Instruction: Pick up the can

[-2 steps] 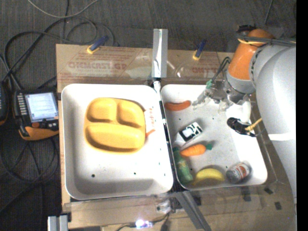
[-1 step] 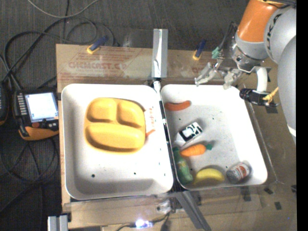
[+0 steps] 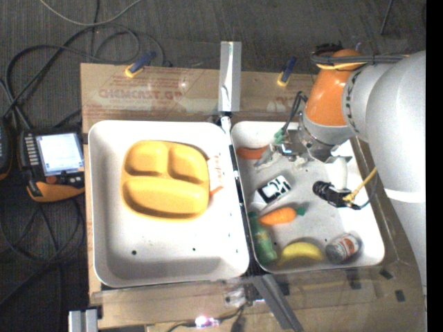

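Observation:
The can [image 3: 343, 247] lies on its side in the near right corner of the right bin [image 3: 368, 206]; it is silver with a red and dark label. My gripper [image 3: 282, 146] hangs over the far part of that bin, below the orange wrist band, well away from the can and toward the bin's back. Nothing shows between its tips. The arm's grey bulk covers the bin's far right corner.
Beside the can lie a banana [image 3: 302, 252], a carrot [image 3: 278, 216] and a green object [image 3: 263, 241]. A black and white box [image 3: 275, 188] sits mid-bin, and a red-orange item [image 3: 252, 153] lies near the gripper. The left bin [image 3: 111, 254] holds a yellow divided plate [image 3: 166, 178].

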